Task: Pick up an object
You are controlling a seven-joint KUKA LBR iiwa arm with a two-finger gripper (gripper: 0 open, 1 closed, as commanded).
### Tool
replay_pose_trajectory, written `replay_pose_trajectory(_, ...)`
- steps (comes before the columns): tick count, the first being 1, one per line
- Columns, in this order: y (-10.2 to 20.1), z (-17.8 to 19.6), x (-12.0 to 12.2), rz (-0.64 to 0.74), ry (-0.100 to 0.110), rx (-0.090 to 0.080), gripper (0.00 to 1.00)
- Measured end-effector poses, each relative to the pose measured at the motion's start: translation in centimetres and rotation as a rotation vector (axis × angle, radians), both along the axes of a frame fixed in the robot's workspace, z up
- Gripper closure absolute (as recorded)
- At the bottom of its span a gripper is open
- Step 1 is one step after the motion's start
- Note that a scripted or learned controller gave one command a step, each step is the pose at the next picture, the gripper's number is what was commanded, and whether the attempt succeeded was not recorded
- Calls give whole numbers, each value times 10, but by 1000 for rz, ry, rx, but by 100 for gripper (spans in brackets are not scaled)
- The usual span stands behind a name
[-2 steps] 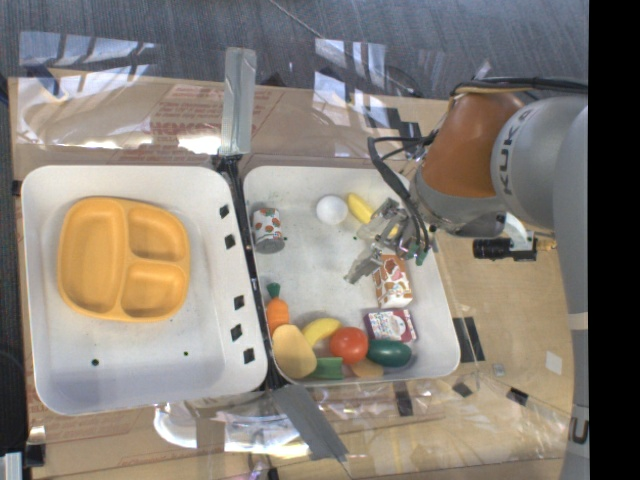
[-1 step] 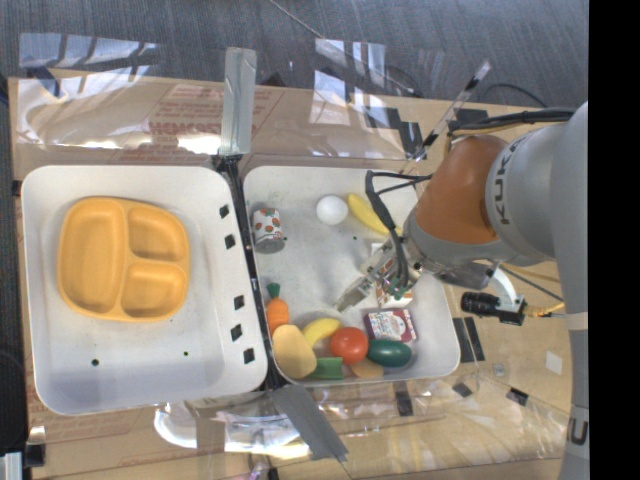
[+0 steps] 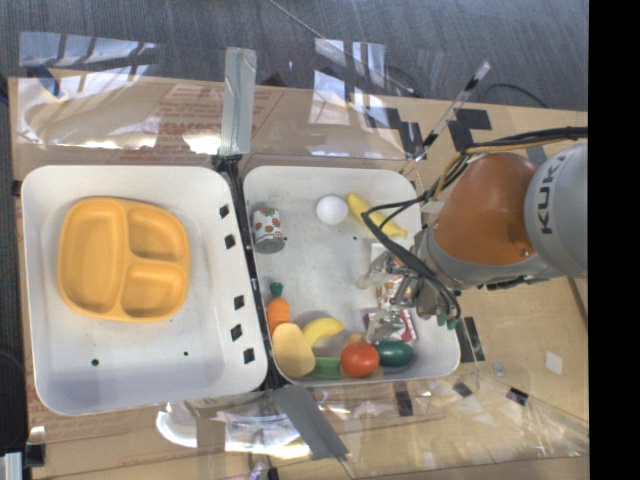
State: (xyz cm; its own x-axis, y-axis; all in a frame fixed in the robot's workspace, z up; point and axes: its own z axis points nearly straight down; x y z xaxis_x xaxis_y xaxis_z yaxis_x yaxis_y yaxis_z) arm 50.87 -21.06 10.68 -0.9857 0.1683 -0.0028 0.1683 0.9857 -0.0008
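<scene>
My gripper (image 3: 392,298) hangs low over the right side of the right bin (image 3: 310,268), under the orange wrist band. Its fingers are hidden among cables and metal parts. Just below it lie a red and white packet (image 3: 385,323), a green fruit (image 3: 396,353) and a red tomato (image 3: 359,359). Along the bin's front edge sit a yellow pear-shaped piece (image 3: 291,349), a yellow lemon (image 3: 322,329), an orange carrot (image 3: 278,311) and a green piece (image 3: 326,367). A white ball (image 3: 331,209), a banana (image 3: 375,216) and a small can (image 3: 267,228) lie toward the back.
The left bin (image 3: 60,368) holds a yellow divided plate (image 3: 122,259). A taped ridge (image 3: 240,268) separates the two bins. Cables run from the arm (image 3: 500,218) across the right bin's back right corner. Cardboard and plastic sheeting surround the bins.
</scene>
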Motion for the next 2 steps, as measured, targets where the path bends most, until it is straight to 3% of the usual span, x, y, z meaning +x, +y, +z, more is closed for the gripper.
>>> replay_pose_trajectory(1, 1, 44, 62, 16, -2, -1, 0)
replay_pose_trajectory(2, 0, -15, 86, 53, 1, 1, 0)
